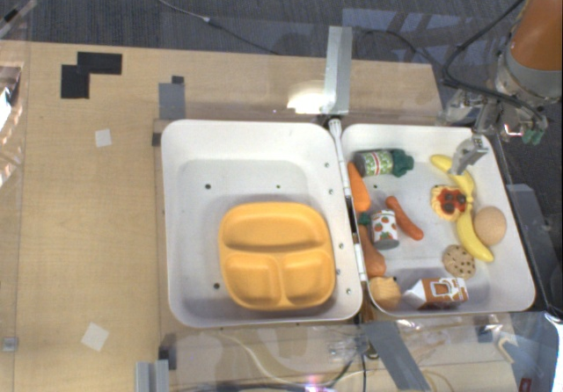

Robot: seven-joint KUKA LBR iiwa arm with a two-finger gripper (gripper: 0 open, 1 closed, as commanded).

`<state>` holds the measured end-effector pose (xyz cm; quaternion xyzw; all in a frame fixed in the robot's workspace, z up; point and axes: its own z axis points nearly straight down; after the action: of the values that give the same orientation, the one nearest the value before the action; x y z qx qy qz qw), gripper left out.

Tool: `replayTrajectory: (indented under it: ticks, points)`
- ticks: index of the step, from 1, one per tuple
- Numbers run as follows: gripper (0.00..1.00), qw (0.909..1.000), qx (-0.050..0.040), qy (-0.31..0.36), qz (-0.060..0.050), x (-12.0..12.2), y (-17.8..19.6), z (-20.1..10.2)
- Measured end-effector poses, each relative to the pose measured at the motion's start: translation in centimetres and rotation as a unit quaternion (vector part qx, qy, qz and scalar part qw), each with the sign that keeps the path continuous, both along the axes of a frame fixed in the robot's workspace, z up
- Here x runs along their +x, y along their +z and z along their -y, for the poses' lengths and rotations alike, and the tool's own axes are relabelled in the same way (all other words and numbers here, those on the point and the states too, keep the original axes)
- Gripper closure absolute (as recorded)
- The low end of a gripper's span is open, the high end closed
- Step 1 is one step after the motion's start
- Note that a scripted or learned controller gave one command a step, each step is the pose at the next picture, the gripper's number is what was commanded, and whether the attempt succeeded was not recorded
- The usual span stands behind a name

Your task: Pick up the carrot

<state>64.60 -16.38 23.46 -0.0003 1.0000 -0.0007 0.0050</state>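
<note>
Hovering over the right bin's [515, 294] far right corner, our pincer [468, 156] seems slightly parted, gripping nothing; the carrot [359, 188] lies well left, lengthwise against the dividing wall

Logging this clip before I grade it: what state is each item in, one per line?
carrot: lying by the right bin's left wall, not gripped
gripper: above the banana's top end, holding nothing visible
green bottle: on its side
small can: tipped over
banana: lying flat
carton: on its side
yellow tray: right way up in the left bin
</note>
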Motion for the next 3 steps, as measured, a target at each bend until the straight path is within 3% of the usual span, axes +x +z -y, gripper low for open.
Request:
replayTrajectory:
  ticks: [1, 3]
  points:
    - [0.00, 0.9991, -0.0015, -0.041, 0.011, 2.35, -9.84, 3.04]
    - [0.00, 0.9981, -0.0003, -0.059, 0.016, 1.99, -10.07, 3.06]
